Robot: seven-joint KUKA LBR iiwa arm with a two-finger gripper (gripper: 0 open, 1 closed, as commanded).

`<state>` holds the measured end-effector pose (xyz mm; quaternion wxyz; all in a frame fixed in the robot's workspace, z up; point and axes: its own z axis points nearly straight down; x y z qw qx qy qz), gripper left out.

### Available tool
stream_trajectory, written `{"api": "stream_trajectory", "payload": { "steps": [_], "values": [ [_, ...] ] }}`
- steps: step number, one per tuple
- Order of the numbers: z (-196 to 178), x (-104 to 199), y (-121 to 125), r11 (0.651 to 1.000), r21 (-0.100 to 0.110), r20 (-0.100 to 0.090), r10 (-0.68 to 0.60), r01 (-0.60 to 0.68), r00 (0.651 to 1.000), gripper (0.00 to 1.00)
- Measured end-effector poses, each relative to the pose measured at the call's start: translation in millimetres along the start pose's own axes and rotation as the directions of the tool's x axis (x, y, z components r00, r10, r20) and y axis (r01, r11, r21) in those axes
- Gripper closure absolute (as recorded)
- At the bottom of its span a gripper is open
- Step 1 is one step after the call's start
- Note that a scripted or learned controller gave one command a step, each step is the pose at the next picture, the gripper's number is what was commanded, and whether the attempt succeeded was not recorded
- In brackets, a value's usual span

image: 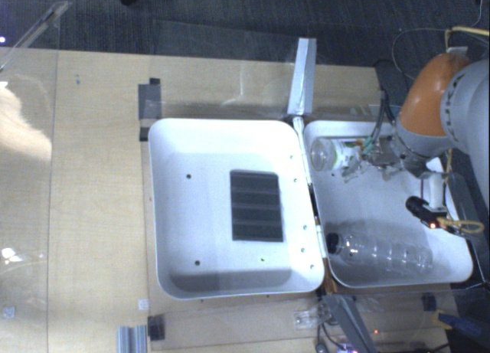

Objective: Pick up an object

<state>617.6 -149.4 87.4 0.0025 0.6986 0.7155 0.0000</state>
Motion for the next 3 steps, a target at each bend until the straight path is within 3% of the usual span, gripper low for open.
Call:
{"api": "stream_trajectory", "payload": {
  "steps": [1, 2, 3],
  "values": [
    [7, -16, 26, 0.984, 0.108, -0.037, -0.136, 0.139, 0.990, 0.00],
    [7, -6, 27, 0.994, 0.103, -0.013, -0.034, 0.035, 0.999, 0.00],
    [5, -52, 24, 0.916, 0.089, -0.064, -0.386, 0.391, 0.920, 0.00]
  ]
}}
